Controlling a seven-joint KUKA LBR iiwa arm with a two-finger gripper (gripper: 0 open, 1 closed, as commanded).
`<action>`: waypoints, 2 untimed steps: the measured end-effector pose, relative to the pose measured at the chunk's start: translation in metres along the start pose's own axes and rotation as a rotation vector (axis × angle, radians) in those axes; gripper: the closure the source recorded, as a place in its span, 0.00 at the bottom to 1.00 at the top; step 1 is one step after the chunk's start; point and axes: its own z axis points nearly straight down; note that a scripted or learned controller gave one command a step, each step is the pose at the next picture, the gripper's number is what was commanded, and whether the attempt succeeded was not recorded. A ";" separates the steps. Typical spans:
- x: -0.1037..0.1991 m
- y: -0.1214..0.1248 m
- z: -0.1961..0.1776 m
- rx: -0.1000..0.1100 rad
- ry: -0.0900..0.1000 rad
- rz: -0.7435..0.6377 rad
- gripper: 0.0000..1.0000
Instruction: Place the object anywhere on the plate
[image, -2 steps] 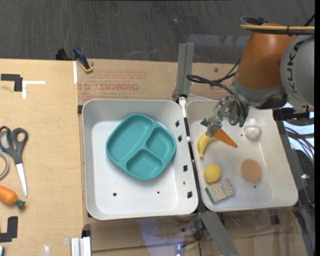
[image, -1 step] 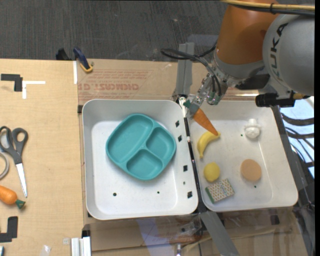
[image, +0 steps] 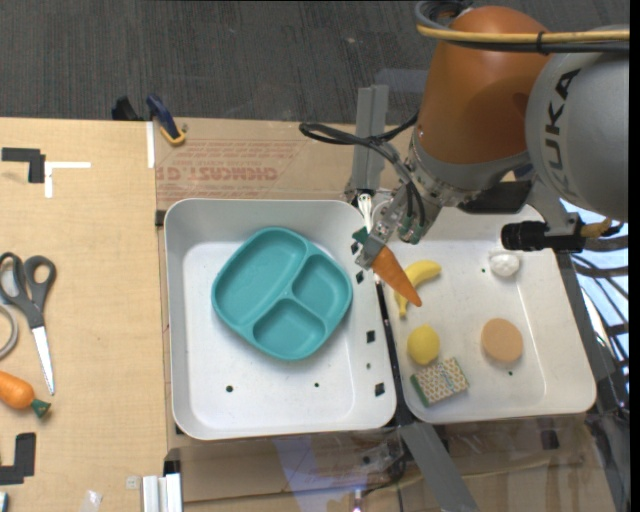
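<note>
Carrot lifted, not yet on plate

Gripper (image: 375, 243) clamped on carrot (image: 395, 276) at its green top, hanging over the seam between the bins, just right of the teal plate (image: 283, 293). Pickup done; carrying across and setting down left

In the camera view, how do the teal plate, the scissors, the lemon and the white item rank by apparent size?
Largest to smallest:
1. teal plate
2. scissors
3. lemon
4. white item
</note>
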 end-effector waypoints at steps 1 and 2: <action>0.034 -0.010 -0.002 0.001 0.000 0.131 1.00; 0.093 0.008 -0.068 0.000 -0.001 0.198 1.00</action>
